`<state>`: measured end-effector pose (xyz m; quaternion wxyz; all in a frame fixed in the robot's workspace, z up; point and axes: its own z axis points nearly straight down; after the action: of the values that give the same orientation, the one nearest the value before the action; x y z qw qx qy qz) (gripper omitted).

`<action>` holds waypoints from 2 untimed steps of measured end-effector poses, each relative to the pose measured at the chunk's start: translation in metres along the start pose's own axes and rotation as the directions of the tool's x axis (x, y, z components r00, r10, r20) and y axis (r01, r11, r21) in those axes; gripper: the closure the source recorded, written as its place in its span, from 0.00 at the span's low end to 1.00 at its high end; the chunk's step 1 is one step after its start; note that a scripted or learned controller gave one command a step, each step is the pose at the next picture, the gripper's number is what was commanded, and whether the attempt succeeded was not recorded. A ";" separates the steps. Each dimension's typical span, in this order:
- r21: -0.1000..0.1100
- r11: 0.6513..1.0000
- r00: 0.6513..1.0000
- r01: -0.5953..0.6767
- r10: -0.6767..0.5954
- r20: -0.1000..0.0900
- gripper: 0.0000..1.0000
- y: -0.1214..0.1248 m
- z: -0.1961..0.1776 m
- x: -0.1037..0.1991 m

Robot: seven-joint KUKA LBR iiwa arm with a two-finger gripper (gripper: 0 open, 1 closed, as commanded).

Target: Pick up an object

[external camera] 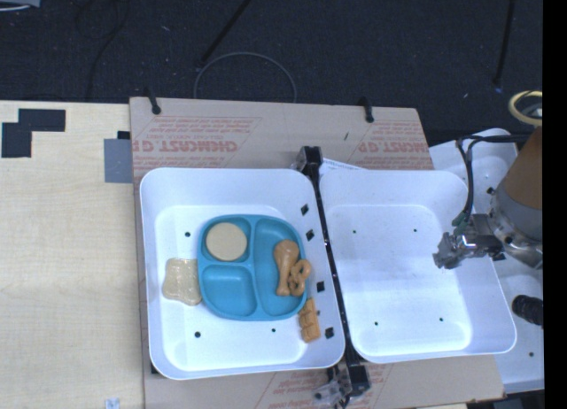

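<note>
In the left bin (168,195) lies a blue divided tray (239,297). A round tan disc (225,241) rests in its upper-left compartment, and a tan pretzel-like piece (291,267) lies in its right compartment. A pale beige slab (182,281) lies on the bin floor just left of the tray. A small orange-brown piece (309,321) lies below the tray's right corner. My gripper (450,253) hangs over the right side of the right bin (399,257), far from all these objects. Nothing shows between its fingers.
A black clamp bar (321,248) runs down between the two bins. Both bins sit on a cardboard sheet (266,137). Black cables (469,186) loop beside the arm at the right. Pale wooden bench top (62,266) extends to the left.
</note>
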<state>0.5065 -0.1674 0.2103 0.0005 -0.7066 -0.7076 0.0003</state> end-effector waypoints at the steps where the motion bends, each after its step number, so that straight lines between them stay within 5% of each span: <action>1: 0.003 1.000 1.000 0.003 -0.003 -0.002 1.00 0.017 0.009 0.052; 2: 0.000 1.000 1.000 0.004 -0.004 -0.001 1.00 0.043 0.001 0.104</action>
<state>0.5497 -0.0631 0.2092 0.0008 -0.7053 -0.7089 -0.0001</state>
